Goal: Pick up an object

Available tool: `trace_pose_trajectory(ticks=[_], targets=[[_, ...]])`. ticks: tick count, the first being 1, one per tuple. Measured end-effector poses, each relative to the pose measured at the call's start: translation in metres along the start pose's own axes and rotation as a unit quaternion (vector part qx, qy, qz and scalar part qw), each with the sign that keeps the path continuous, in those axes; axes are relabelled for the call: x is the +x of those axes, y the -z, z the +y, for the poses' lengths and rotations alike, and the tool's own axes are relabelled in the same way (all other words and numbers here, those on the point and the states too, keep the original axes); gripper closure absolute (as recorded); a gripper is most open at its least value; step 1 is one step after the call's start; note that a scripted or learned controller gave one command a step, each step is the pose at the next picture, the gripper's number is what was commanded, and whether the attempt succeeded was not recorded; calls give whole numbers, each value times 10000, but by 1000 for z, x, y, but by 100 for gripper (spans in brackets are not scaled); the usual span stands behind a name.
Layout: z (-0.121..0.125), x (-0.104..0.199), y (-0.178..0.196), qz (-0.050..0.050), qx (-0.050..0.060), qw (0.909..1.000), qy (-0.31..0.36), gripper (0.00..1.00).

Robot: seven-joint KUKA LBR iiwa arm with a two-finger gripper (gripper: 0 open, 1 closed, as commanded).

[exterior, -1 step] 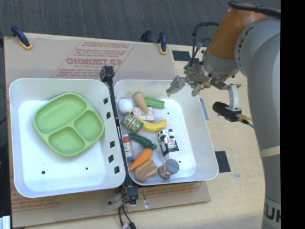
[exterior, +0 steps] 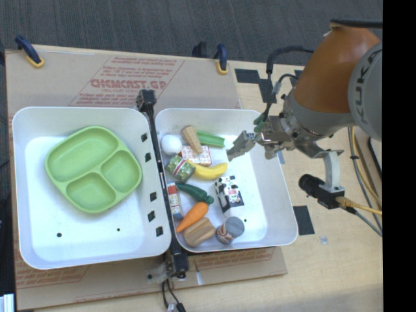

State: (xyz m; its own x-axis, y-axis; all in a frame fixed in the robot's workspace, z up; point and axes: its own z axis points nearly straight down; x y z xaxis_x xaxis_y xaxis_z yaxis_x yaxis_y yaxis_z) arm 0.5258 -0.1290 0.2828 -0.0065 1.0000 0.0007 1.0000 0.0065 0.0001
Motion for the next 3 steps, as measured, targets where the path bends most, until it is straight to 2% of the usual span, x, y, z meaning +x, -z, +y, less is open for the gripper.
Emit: trace_pose_trajectory(ticks=[1, 2, 3], targets=[[13, -50, -104, -7, 24, 10000, -1, 0], [4, -64, -172, 4, -56, 10000, -3, 0], [30, -21, -191, -4, 15, 10000, 11, 0]])
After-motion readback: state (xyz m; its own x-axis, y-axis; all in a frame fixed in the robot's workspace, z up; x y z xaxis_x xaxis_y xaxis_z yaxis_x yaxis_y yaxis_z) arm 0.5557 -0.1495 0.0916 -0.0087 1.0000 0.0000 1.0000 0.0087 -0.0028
